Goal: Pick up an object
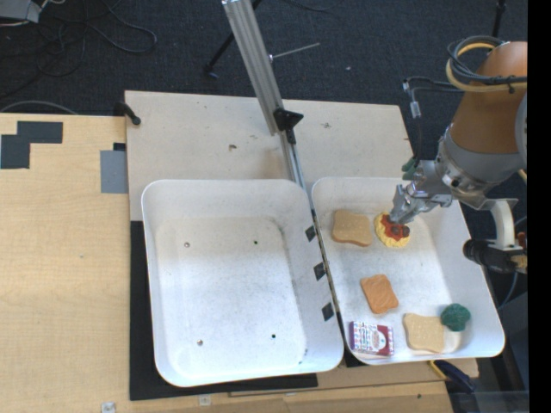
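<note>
My gripper [401, 220] hangs in the right bin [479, 275], its tip right at the upper edge of a yellow round piece with a red top [393, 233]. Whether it touches that piece I cannot say. Just left of it lies a tan toast slice [351, 228]. Nearer the front sit an orange cracker-like piece [379, 292], a red and white carton [371, 337], a pale bread slice [426, 332] and a green ball [455, 317].
The left bin [164, 256] stands beside the right one, a divider with black clips [318, 265] between them. A slanted metal rail [258, 67] rises behind the bins. A wooden table [60, 256] lies to the left.
</note>
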Robot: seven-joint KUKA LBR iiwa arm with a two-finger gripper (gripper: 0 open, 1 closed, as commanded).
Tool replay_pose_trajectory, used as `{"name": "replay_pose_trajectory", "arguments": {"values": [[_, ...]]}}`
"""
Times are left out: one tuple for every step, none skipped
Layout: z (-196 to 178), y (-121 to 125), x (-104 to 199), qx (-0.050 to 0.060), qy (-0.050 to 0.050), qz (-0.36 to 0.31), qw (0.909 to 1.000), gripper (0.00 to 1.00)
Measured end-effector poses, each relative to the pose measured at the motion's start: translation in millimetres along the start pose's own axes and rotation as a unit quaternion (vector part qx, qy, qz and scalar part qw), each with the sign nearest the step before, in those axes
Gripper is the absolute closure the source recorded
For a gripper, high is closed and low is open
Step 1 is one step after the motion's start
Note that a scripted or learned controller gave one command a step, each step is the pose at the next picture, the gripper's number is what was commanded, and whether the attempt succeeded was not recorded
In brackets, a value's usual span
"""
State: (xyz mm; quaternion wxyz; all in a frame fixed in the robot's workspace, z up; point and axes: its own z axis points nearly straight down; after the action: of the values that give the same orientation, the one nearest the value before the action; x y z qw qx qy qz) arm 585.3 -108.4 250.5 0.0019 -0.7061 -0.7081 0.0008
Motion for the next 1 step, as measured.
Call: {"name": "replay_pose_trajectory", "arguments": {"values": [[7.2,-6.8,62.5,0.000,0.001,-0.001,1.0000,1.00]]}}
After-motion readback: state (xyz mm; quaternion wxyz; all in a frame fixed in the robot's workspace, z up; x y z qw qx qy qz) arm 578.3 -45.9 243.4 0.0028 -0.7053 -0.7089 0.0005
